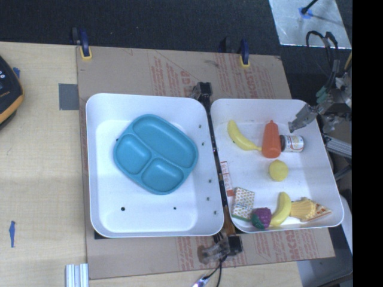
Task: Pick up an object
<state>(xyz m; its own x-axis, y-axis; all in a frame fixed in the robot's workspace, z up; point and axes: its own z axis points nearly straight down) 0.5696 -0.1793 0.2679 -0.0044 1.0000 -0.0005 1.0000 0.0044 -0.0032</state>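
**Operator:** Where is the gripper sitting, and what is it nearest?

**Spotter:** Your gripper [301, 121] is hovering over the far right side of the right bin [333, 178], just above the small can [293, 143]. You're asking whether it is released or clenched, and I cannot tell from this angle. Nothing is showing in its grasp.

**Operator:** So I'm going for the can?

**Spotter:** I'm judging it the likeliest target. It is lying on its side, touching or nearly touching the orange bottle [271, 139]. It is looking rigid, with a smooth metallic end, so I'm expecting it to be light, stiff and prone to rolling. You're better off closing across its round body than on its ends.

**Operator:** And the bottle?

**Spotter:** It is looking like smooth, glossy plastic, tapering to a cap. It is probably light and slippery, so you're wanting to grip it at the wide middle.

**Operator:** What else am I working around?

**Spotter:** A curved yellow banana [240, 136] is lying left of the bottle, and a round lemon [277, 170] is sitting below it, apart from both. Along the near edge, a second banana [281, 208], purple grapes [260, 217], a wedge-shaped yellow piece [311, 209] and a flat checkered packet [242, 201] are crowding together. They are all looking like hard toy plastic, apart from the packet. The left bin [96, 160] is holding a blue divided plate [155, 153], which is broad, shallow and hard to pinch.
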